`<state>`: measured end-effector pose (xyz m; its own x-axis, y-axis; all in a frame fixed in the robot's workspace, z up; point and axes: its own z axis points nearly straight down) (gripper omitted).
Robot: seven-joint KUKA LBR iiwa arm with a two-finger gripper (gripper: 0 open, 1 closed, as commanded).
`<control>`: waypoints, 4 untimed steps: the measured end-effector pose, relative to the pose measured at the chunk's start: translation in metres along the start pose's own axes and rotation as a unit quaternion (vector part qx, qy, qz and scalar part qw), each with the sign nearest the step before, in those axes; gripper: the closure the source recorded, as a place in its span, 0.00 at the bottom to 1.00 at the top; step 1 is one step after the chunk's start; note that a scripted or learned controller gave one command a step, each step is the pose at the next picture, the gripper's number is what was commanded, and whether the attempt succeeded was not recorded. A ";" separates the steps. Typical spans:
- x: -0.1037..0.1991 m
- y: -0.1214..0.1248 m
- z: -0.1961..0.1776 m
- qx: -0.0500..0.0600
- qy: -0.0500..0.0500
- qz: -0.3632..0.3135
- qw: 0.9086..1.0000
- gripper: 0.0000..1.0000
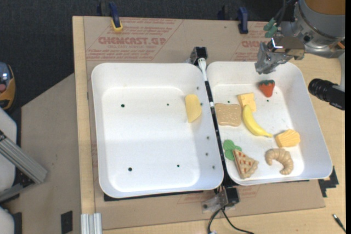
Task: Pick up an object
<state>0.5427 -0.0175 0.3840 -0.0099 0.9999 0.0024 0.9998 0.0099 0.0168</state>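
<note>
Camera view, looking down at a slant on 2 shallow white bins sitting side by side on a brown board.

Left bin [109, 118]: holding 1 pale yellow piece [192, 108], lying near its right wall, well apart from everything else.

Right bin [315, 134]: holding the remaining toy food. Strawberry [267, 87] sitting near the upper middle, red with a green top. Slice of bread [227, 114] lying just beside the dividing wall, with a small yellow cheese wedge [247, 100] just to its right. Banana [254, 122] curving down from below the wedge toward the bin's middle. Orange ridged block [287, 138] resting to the banana's right. Croissant [281, 160] lying near the lower right corner. Pizza slice [245, 163] lying near the lower left, a green leafy piece [229, 147] touching its upper edge.

Gripper [267, 63] hanging over the right bin's upper rim, above and just left of the strawberry, apart from it. Nothing showing between its tips; opening too dark and small to judge. Grey arm with orange band reaching in from the upper right.
</note>
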 end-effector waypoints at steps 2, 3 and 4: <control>0.114 0.013 0.086 0.007 0.000 0.001 1.000 1.00; 0.154 -0.043 0.156 0.015 -0.001 0.002 1.000 1.00; 0.206 -0.024 -0.018 -0.001 0.003 0.001 1.000 1.00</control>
<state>0.5166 0.1880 0.4018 -0.0077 0.9999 0.0090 0.9998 0.0075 0.0192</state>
